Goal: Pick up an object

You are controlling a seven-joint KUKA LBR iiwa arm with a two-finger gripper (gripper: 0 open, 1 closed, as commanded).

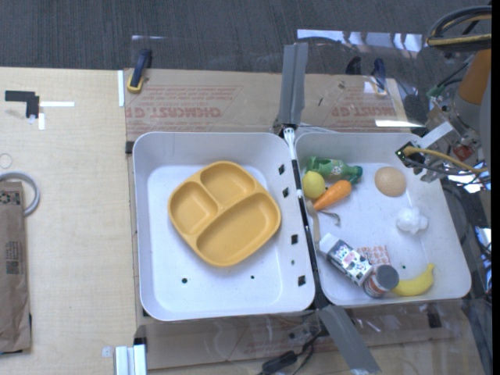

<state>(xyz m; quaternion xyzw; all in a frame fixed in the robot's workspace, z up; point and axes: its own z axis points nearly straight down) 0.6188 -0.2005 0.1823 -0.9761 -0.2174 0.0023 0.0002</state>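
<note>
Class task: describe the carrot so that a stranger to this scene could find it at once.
Take the right-hand white bin and look to its upper left corner. Beside the yellow lemon and below the green packet lies the carrot, the only orange, tapered thing there.

Desk surface, overhead view.
Light wooden desk [70,209] carries two shallow white plastic bins, left [144,233] and right [453,233], touching side by side; flattened brown cardboard sheet [203,100] beneath them; brown paper bag [12,264] at left edge.

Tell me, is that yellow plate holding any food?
Empty. The plate lies flat in the left bin, all three compartments bare; the food sits in the right bin.
</note>
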